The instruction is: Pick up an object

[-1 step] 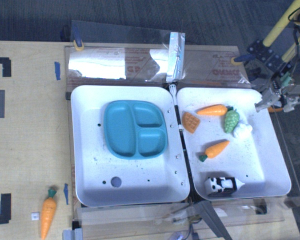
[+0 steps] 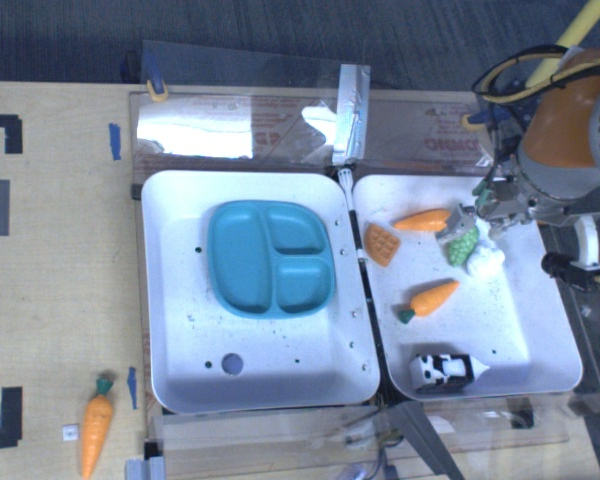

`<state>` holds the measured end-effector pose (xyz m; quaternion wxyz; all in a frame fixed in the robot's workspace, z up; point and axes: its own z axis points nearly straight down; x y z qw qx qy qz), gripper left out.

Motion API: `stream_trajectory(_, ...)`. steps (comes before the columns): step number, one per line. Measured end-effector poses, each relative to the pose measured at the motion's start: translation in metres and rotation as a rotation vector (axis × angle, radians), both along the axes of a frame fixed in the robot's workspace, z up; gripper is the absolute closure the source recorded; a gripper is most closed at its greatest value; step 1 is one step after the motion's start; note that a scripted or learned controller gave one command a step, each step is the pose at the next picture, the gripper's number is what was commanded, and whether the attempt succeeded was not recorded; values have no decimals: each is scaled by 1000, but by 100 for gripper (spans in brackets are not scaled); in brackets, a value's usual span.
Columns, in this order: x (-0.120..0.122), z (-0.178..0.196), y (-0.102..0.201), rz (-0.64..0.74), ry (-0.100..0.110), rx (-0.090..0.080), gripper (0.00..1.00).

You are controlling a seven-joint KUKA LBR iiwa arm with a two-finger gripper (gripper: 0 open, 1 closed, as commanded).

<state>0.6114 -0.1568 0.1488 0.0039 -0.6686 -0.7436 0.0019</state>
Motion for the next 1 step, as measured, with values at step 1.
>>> stream_trajectory(1,20,-62,-15,-74,-14,-4,0)
